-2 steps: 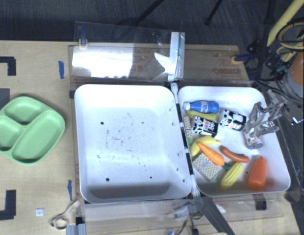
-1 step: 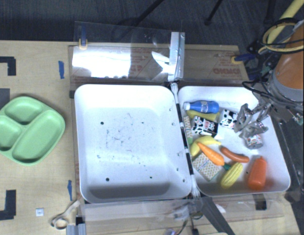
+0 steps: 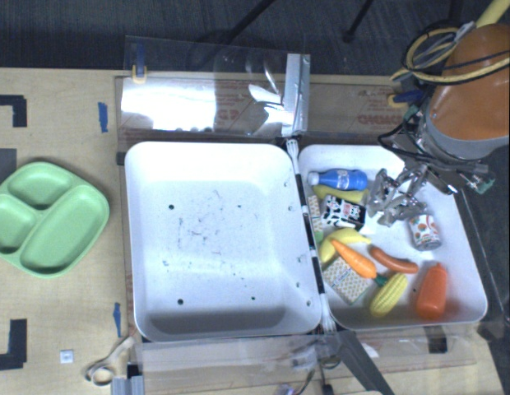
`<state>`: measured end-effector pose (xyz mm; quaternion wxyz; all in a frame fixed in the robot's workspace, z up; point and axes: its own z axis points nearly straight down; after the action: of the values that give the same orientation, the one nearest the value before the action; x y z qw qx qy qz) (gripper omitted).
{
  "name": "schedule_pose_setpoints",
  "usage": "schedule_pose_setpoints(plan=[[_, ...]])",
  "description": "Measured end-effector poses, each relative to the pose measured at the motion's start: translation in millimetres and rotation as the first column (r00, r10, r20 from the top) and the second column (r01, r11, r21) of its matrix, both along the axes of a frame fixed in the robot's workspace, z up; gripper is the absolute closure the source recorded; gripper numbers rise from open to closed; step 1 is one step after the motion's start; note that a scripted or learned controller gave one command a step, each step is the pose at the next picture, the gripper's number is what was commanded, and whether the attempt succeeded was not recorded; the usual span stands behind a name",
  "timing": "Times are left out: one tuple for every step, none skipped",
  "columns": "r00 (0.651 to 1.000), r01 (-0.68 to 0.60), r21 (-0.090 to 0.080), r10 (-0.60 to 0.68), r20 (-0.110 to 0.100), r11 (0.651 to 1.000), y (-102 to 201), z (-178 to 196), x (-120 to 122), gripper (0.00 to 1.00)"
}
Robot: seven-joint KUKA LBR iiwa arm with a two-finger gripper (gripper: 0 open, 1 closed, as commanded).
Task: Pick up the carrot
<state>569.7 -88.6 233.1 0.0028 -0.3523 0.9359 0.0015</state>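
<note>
Green plastic, a three-part plate (image 3: 48,218), lay at the far left of the desk (image 3: 57,122), well apart from the work. Next came the left bin (image 3: 140,159), white and scuffed. Beyond the shared rim stood the right bin (image 3: 470,245), which held all the clutter.

The carrot (image 3: 354,258) lay in the right bin near its left wall, slanting down to the right, with a yellow piece (image 3: 347,238) just above it and a checkered block (image 3: 348,281) touching or just under its lower end. A sausage (image 3: 392,260) lay just beside its right tip, corn (image 3: 388,293) below that, and an orange-red piece (image 3: 432,291) further right. A blue bottle (image 3: 342,179) and a black-and-white carton (image 3: 341,212) lay above.

The gripper (image 3: 395,194) hung above the bin's upper part, near a small can (image 3: 424,230) and apart from the carrot. Its fingers appeared spread, with nothing between them and no contact seen.

Judged step: approach, grasp not yet made. The next move called for travel down-left over the carrot, the wrist turned so the fingers straddled its slant, then a descent clear of the sausage and the yellow piece.
</note>
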Motion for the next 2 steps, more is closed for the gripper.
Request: schedule_pose_setpoints(plan=[[0.973,-0.231,0.0,0.231,0.001,0.973,33,-1,26,1.0],[0.854,-0.521,-0.001,0.521,0.002,0.854,43,-23,70,1.0]])
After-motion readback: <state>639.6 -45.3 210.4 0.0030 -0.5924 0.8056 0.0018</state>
